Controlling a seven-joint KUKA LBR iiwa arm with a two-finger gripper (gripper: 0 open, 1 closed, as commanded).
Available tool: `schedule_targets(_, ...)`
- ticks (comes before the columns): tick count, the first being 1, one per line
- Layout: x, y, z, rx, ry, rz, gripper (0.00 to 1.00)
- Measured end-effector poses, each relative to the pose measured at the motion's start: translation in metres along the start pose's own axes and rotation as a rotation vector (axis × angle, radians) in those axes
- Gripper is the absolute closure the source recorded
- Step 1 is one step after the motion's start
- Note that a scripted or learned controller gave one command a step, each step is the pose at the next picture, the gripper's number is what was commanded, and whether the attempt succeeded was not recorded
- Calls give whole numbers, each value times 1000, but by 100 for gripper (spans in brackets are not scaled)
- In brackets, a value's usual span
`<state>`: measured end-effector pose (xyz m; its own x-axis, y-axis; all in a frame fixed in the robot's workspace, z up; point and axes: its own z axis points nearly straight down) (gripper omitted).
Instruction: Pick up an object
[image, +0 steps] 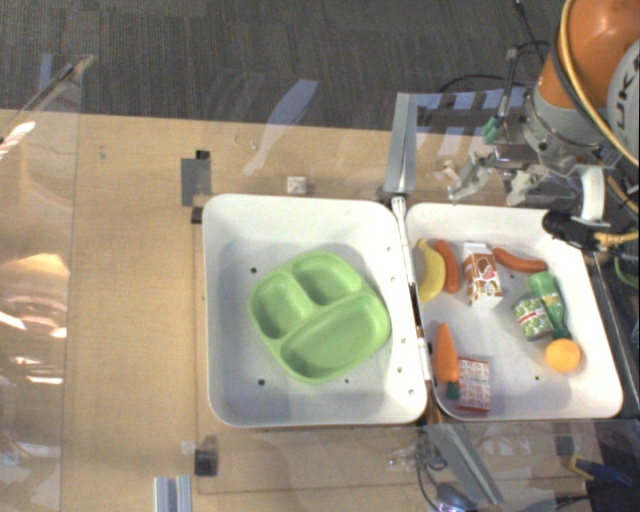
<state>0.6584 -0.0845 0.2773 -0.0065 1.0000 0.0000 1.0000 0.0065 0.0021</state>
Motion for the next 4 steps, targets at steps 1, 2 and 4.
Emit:
schedule_targets(1,-42,-30,96,-1,-1,-39,0)
schedule_targets(2,-62,-23,181,-4,-1,-31,0)
schedule_targets(4,-13,-41,49,-6,-1,33,100)
